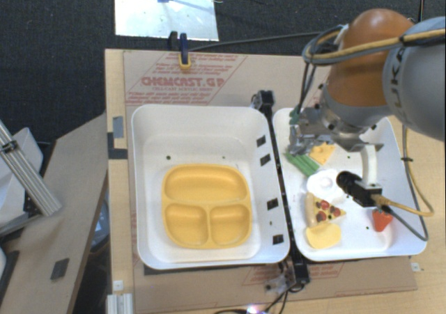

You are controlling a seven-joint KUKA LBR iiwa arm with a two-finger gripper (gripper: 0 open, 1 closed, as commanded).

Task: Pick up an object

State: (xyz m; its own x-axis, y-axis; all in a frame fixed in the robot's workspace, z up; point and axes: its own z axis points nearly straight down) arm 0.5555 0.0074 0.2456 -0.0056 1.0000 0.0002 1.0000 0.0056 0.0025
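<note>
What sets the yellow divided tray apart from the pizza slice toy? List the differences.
The yellow divided tray lies in the left bin; the pizza slice toy lies in the right bin. The tray is far larger than the slice. The tray is plain yellow with three compartments; the slice is a wedge with red and dark spots on top. The tray lies alone; the slice is crowded by other small toys. Both lie flat and share a yellowish colour.

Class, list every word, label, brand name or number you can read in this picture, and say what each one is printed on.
"CHEMCAST GP": large red letters on the brown protective sheet behind the left bin.
Smaller red lines above and below that brand name: too small and blurred to read.
Red print on the sheet's strip below the bins: too blurred to read.
Dark lettering on the grey arm link, upper right: partly cut off, not legible.
</note>
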